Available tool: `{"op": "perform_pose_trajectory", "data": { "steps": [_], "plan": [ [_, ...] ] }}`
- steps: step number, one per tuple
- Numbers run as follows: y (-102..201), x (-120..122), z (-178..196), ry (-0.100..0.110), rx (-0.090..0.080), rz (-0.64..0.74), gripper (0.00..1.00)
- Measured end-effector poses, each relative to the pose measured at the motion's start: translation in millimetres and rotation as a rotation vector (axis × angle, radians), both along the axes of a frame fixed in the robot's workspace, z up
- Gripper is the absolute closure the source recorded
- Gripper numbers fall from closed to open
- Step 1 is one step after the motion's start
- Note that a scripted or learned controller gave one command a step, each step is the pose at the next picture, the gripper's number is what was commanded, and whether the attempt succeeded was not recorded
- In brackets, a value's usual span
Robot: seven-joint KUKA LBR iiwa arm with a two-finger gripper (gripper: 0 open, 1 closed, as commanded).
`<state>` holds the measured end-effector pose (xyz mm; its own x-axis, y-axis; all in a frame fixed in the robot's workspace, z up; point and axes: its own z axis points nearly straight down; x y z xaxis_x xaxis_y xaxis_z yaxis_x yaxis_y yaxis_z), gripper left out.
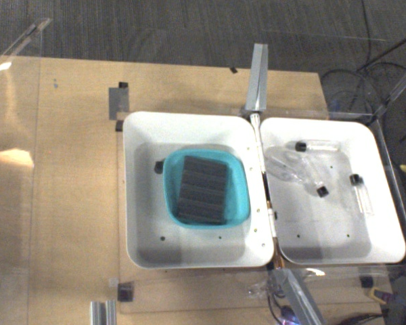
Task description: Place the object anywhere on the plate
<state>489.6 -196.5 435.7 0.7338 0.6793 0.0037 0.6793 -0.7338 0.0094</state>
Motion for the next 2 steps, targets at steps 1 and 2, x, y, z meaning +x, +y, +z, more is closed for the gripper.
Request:
{"op": "perform_pose_trajectory", "data": {
  "steps": [1,2],
  "plan": [
    [0.6,-0.2,0.5,-0.001,0.003,-0.105,0.0],
    [-8.4,-0.9,0.5,-0.002,0.004,-0.225,0.0]
  ]
}}
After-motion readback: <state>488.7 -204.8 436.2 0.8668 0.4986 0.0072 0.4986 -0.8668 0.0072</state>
